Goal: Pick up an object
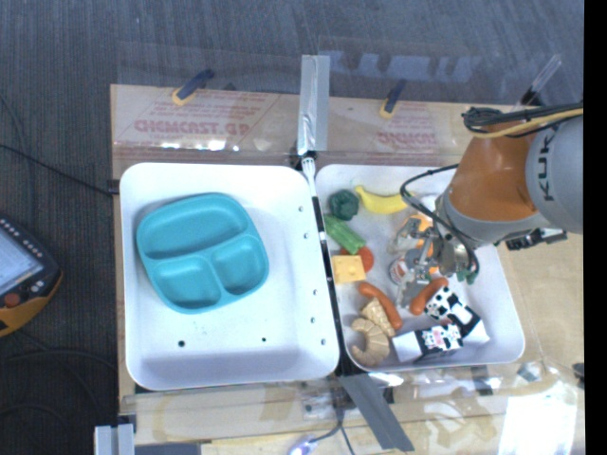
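My gripper (417,254) hangs low in the middle of the right bin (503,335), below the orange wrist band. It sits just above a small orange carrot-like piece (423,297) and next to a black-and-white cow-patterned toy (446,322). Around it lie a yellow banana (379,200), a dark green vegetable (342,204), a green cucumber (345,236), a yellow cheese wedge (348,269), a red-orange sausage (380,304) and tan bread pieces (373,334). Nothing shows between the metal parts of the gripper.
The left bin (161,349) holds a teal divided tray (201,250). A metal divider (313,112) runs between the bins at the back. A handheld device (24,273) lies off the bench at far left.
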{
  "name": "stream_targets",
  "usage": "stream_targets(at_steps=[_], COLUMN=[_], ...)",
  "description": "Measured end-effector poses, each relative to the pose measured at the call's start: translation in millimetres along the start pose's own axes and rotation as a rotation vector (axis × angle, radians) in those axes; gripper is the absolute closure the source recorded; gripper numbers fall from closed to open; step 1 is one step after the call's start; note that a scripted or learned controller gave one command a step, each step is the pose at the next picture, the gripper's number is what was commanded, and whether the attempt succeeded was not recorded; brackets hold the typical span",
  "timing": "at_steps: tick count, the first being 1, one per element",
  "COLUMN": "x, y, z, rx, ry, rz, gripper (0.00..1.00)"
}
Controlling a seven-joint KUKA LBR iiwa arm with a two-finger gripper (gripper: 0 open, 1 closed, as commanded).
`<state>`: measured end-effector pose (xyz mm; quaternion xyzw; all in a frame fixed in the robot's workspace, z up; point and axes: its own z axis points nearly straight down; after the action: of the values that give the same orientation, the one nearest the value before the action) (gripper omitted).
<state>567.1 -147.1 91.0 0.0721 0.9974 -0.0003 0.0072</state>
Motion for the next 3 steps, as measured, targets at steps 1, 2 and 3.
stream_targets(at_steps=[1, 2, 3], x=[58.0, -51.6, 44.9], y=[34.8, 55.4, 21.1], z=[-1.4, 1.1, -0.8], rx=[0.001, 0.001, 0.002], ry=[-0.004, -0.003, 0.001], rz=[0.128, 0.131, -0.012], gripper=[0.0, 0.0, 0.0])
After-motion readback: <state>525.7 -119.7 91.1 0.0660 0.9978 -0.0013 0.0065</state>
